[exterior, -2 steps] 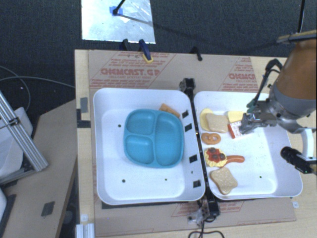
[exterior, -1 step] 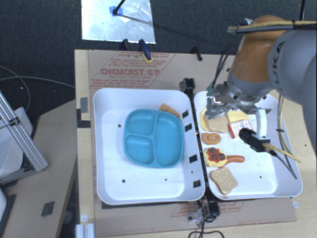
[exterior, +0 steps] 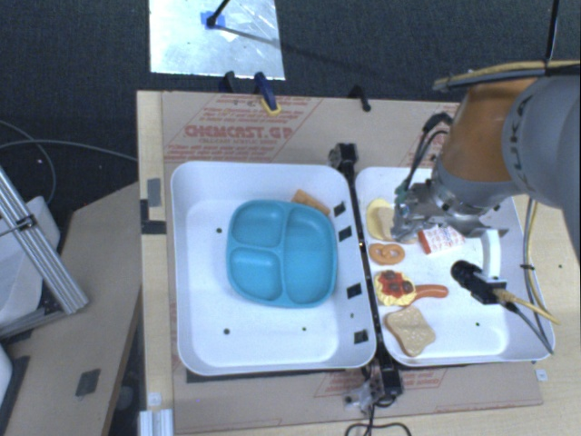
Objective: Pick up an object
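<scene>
Evidently the gripper (exterior: 410,223) hovers by the red-white carton (exterior: 441,239) — finger state indeterminate; carton likely light, crushable — grasp across its sides.

Two white bins (exterior: 200,243) look like smooth, faintly glossy plastic. The blue divided tray (exterior: 280,252) is matt plastic. Beneath the bins, the bench (exterior: 236,130) is printed brown cardboard.

You see 2 white bins (exterior: 195,334), a blue divided tray (exterior: 280,252), a tan toast slice (exterior: 410,331), and a red-and-white packet (exterior: 441,239).
</scene>
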Controlling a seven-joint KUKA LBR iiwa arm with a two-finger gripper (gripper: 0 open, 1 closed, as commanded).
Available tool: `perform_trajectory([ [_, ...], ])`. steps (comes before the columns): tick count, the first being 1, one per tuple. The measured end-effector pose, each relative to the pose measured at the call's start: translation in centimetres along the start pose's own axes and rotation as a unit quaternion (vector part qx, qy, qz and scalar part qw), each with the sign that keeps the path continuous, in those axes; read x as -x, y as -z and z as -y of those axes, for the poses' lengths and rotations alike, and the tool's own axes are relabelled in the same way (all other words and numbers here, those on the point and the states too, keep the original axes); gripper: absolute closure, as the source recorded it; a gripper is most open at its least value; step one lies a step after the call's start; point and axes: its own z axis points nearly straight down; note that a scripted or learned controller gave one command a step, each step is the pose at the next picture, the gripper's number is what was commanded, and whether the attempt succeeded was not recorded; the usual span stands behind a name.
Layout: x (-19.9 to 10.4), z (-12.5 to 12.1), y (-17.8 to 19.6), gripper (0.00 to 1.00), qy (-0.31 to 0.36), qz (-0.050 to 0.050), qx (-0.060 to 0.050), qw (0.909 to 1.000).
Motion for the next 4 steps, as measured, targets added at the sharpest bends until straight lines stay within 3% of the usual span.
perform_trajectory([
  [1,2.5,-0.4,0.3,1.0,0.001,0.0,0.003,1.0],
  [2,5.3,-2.5,-2.8,1.0,0.001,0.0,0.002,1.0],
  [3,9.6,-0.7,-6.4,1.0,0.0,0.0,0.0,1.0],
  [4,9.3,-0.9,-6.2,0.0,0.002,0.0,0.002,1.0],
])
